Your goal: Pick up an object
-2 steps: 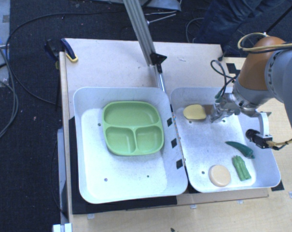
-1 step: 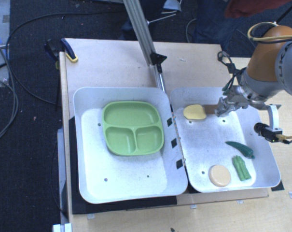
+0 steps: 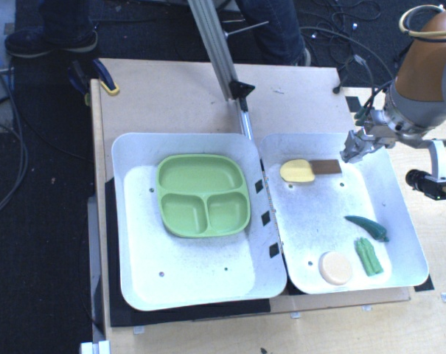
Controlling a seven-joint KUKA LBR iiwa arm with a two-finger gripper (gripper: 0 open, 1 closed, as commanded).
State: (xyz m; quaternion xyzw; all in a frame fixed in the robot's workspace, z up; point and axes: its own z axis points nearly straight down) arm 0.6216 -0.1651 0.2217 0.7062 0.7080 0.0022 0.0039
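Gripper (image 3: pixel 353 150) hangs over the right bin's (image 3: pixel 399 212) far edge; whether it is clenched, I cannot tell. Just left lies a yellow brush (image 3: pixel 299 171), its brown handle pointing toward the gripper.

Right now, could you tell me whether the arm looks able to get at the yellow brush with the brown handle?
Probably yes: the hand hovers just right of the yellow brush with the brown handle in the right white bin, with nothing between them.
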